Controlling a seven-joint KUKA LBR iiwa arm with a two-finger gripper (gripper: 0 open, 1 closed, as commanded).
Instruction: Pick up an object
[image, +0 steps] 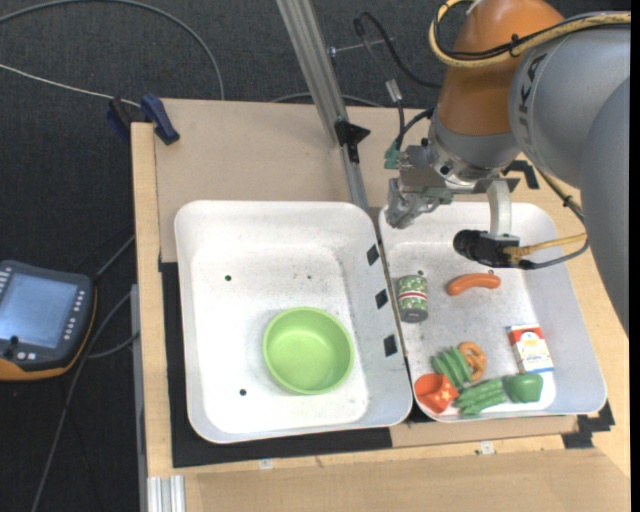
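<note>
My gripper (403, 212) hangs over the far left corner of the right bin (560, 300), close to the wall between the two bins. Nothing shows in it. Below it in that bin stands a small can with a green label (411, 298). An orange sausage (473, 284) lies to the can's right. Further toward the front are a small red and white carton (530, 350), a pretzel (472, 354), green bean pods (480, 395), a green pepper (523, 387) and a red pepper (433, 392). A light green bowl (308, 349) sits in the left bin (210, 250).
A slanted metal pole (325, 90) rises behind the bins and ends near the divider. A black part on cables (485, 246) hangs from the arm over the right bin. A blue clamp (160, 118) grips the bench's far left corner.
</note>
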